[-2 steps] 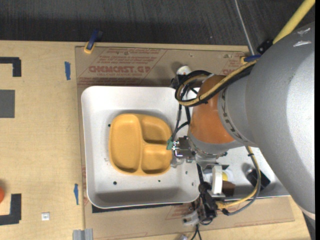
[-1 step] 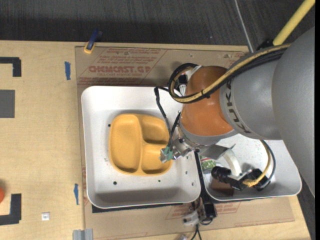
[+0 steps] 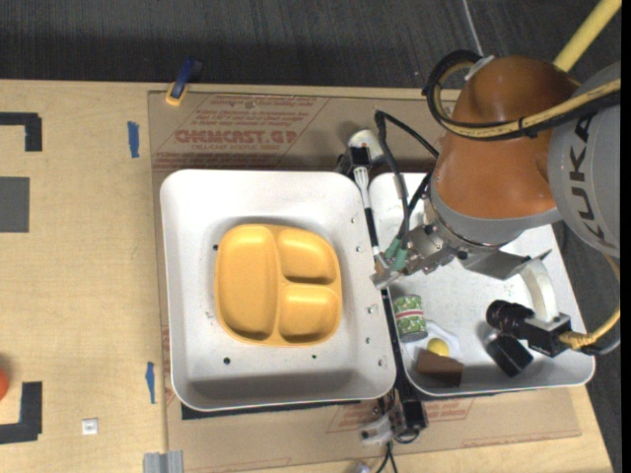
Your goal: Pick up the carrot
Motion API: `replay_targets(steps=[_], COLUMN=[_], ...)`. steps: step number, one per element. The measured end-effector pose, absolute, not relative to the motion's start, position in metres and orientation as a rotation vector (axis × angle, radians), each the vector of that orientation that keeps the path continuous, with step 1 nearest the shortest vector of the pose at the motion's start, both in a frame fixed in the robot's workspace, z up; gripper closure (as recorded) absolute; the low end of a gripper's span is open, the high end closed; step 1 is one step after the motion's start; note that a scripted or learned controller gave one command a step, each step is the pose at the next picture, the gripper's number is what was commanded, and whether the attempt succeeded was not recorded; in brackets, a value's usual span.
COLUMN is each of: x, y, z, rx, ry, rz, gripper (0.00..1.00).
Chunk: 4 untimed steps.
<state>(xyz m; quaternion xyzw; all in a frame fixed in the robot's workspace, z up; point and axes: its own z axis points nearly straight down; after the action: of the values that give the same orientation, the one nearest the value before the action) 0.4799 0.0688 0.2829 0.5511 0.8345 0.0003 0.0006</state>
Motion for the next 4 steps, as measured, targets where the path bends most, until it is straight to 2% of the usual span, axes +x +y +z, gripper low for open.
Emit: replay_targets(steps=[1,2,3,4], x=[0.479,0.479,0.518,0.573], y=[0.136,0.136,0.113,0.083], z=[0.191,0.201,0.214,0.253], rx=[2.048,2.047,2.374,2.383], ry=[2.386,2.386,2.056,2.045], rz=[-0.004,-0.003,0.001,0.000], gripper=[1.00,1.00,1.00,1.00])
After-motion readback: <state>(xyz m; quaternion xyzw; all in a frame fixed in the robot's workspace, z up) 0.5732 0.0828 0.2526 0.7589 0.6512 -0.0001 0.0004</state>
